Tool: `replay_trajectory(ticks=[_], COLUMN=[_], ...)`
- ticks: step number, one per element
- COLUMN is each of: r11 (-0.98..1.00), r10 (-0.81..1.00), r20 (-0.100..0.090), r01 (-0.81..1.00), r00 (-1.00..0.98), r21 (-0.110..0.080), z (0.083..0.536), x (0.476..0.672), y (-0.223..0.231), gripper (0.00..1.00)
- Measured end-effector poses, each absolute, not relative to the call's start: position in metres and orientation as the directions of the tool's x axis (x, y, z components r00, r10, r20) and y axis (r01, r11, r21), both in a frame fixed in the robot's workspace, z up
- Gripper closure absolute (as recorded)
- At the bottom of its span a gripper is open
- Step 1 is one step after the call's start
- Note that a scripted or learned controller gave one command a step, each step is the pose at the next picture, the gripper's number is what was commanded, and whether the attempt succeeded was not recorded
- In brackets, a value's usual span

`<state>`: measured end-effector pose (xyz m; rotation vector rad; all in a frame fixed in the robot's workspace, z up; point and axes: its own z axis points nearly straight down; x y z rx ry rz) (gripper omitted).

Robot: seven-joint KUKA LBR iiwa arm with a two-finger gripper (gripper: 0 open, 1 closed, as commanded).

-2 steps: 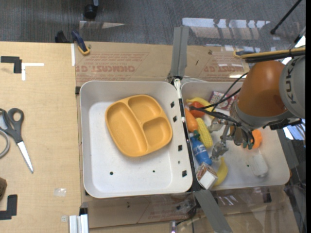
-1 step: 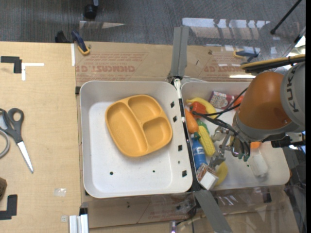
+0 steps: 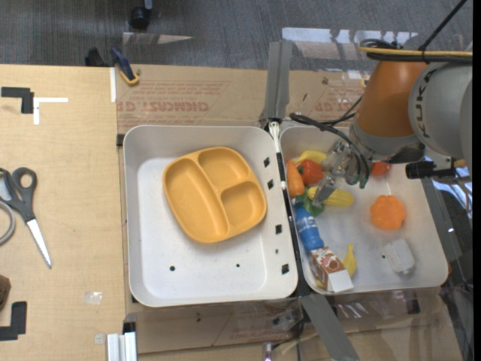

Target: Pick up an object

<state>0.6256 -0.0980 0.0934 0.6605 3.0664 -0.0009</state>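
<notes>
Left bin (image 3: 143, 224) holds an orange plate (image 3: 214, 192); the tool (image 3: 336, 177), state unclear, hovers over right bin (image 3: 428, 265) toys.

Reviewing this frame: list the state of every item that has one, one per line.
gripper: low in the right bin, over the toy pile, nothing visibly between its fingers
orange divided plate: right side up in the left bin, nothing on it
blue bottle: lying on its side
small carton: lying flat
orange ball: resting apart from the pile
scissors: closed, on the bench
</notes>
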Motion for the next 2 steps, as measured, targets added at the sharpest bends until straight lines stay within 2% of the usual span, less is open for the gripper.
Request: replay_trajectory(ticks=[1, 2], r11=[0.913, 0.94], r10=[0.408, 0.341], r20=[-0.011, -0.005], r01=[0.409, 0.341], r00=[-0.913, -0.94], r21=[0.0, 0.001], z=[0.104, 0.223], x=[0.627, 0.623], y=[-0.098, -0.041], gripper=[1.0, 1.0])
